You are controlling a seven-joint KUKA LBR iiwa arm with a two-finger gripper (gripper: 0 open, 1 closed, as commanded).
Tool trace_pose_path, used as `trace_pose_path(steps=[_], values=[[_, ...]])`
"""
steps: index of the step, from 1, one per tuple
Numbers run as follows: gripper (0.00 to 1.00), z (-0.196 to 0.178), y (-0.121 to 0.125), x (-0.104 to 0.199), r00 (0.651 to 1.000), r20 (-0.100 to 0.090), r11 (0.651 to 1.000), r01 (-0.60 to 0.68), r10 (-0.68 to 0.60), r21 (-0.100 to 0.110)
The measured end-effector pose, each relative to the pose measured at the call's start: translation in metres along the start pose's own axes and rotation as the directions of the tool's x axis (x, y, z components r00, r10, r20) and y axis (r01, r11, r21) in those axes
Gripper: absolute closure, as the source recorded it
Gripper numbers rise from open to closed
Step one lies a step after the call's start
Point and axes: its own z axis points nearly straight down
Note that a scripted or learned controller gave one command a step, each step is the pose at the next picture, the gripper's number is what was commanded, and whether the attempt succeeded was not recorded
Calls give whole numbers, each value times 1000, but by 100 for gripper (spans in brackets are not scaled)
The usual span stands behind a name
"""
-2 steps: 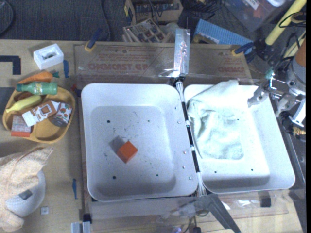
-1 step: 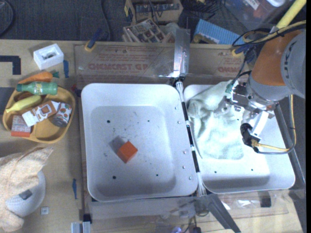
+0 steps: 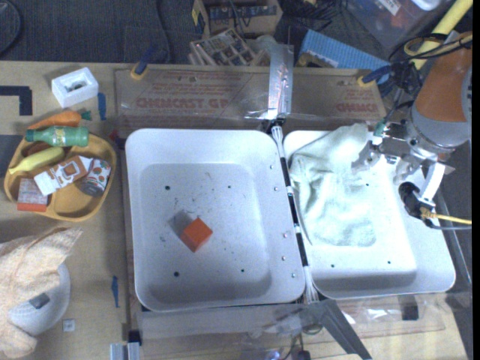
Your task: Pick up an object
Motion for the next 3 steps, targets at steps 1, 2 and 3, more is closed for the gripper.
trace_pose_path(steps=[1,2,3], values=[[0,-68,-9,-21,998,0,998,65,-65,1],[0,50,8,50,972,-2,972,233,-233,4],[0,41,32,43,984,0,984,181,-181,-1]])
